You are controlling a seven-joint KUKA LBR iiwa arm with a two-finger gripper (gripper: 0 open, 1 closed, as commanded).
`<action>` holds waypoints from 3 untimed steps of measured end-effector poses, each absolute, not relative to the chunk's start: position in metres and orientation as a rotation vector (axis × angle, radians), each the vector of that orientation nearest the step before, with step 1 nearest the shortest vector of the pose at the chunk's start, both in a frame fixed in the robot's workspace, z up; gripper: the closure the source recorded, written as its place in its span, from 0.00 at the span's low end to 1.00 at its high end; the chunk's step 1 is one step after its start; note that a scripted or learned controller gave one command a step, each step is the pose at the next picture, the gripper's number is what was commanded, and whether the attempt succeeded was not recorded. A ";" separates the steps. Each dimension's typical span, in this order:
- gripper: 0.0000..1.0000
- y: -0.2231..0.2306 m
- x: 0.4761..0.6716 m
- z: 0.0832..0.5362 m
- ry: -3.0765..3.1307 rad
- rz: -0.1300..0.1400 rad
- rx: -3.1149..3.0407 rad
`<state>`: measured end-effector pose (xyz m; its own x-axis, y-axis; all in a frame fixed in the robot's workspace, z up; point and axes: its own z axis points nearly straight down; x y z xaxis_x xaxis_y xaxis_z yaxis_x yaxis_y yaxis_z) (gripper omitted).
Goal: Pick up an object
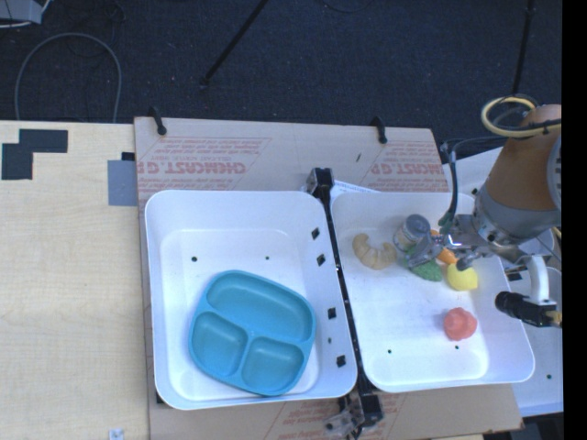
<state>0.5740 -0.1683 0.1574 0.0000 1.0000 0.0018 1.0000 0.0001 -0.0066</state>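
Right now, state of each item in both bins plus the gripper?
Blue plastic divided tray: flat in the left white bin, compartments bare.
Tan curved croissant-like toy: lying in the right white bin, apart from the gripper.
Grey cylindrical can: in the cluster beside the gripper.
Green piece: lying under the gripper.
Yellow round toy: lying beside the gripper.
Red round toy: lying alone.
Gripper: low over the cluster.

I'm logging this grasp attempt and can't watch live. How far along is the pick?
Done: the gripper is down in the right bin, at the cluster of green, yellow and grey items. In hand: nothing visibly between its fingers. Left: grasping and lifting something. The tan piece and red object lie untouched; the blue tray sits in the left bin.
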 end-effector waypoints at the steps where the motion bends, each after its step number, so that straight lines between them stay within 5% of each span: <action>1: 0.00 -0.162 0.582 0.100 -2.222 0.004 -2.214; 2: 0.00 -0.161 0.581 0.087 -2.220 0.003 -2.217; 3: 1.00 -0.161 0.581 0.097 -2.217 0.004 -2.218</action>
